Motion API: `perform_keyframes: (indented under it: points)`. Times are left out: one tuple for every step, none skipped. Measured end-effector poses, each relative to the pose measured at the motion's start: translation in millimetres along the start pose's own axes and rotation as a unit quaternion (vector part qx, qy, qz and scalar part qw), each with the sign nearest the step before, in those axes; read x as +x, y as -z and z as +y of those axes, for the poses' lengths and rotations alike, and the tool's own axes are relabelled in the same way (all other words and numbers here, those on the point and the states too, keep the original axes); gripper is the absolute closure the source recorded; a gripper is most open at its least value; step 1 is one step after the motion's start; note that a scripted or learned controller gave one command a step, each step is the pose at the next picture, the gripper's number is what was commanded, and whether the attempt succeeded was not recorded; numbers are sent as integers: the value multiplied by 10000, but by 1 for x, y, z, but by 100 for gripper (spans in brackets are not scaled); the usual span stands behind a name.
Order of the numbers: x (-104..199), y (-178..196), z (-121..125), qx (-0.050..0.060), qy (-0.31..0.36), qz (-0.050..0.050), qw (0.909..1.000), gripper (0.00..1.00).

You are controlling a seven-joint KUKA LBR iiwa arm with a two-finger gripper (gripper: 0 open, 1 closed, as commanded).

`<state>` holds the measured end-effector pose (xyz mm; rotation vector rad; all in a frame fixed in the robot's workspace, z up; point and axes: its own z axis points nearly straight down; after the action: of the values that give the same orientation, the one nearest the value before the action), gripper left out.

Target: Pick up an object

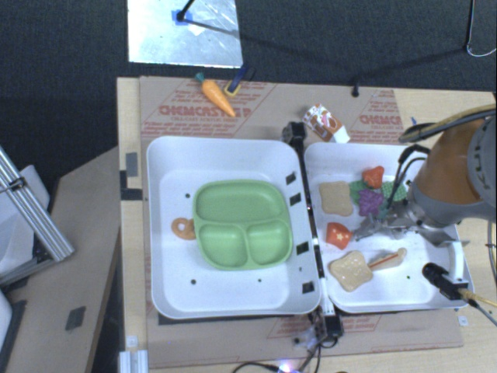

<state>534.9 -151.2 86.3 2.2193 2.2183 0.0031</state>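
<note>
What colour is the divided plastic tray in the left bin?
Light green divided plastic tray; seen clearly in the camera view.

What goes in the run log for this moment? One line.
end effector over right bin | nearest: purple grapes | left bin: green tray | grasp unconfirmed

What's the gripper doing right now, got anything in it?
Gripper: low in the right bin, among the toy food beside the purple grapes; whether it holds anything cannot be told from this view.
</note>
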Motion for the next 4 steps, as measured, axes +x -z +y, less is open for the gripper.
perform_keyframes:
  points:
    - [0, 10, 1, -9, 6, 0, 10000, 100]
    - [-5, 71, -3, -9, 7, -4, 10000, 100]
    - [-5, 136, -3, -23, 25, -7, 10000, 100]
    - [-5, 138, -2, 5, 22, 2, 10000, 100]
